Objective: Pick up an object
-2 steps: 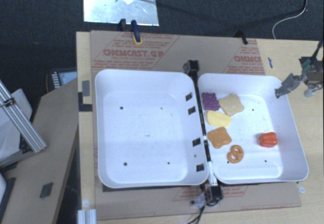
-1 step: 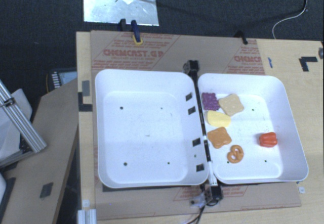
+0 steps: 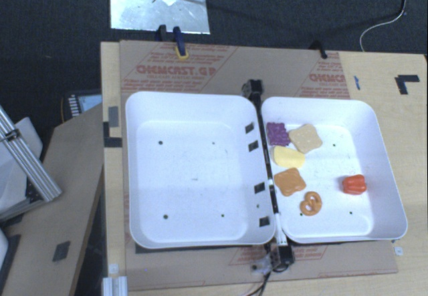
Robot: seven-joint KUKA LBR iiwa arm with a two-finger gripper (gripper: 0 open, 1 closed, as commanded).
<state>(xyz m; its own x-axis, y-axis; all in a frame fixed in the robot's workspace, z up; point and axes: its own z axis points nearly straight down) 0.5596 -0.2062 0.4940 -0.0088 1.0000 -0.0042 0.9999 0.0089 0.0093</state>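
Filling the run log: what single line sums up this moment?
right bin: purple piece, tan slice, yellow piece, orange slice, pretzel, red pepper | nothing picked yet

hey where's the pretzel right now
The pretzel lies in the right bin, near its front edge, just below the orange toy bread and left of the red pepper.

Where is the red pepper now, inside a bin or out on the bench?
Inside. The red pepper lies on the floor of the right bin, near its right wall, apart from the other toy foods.
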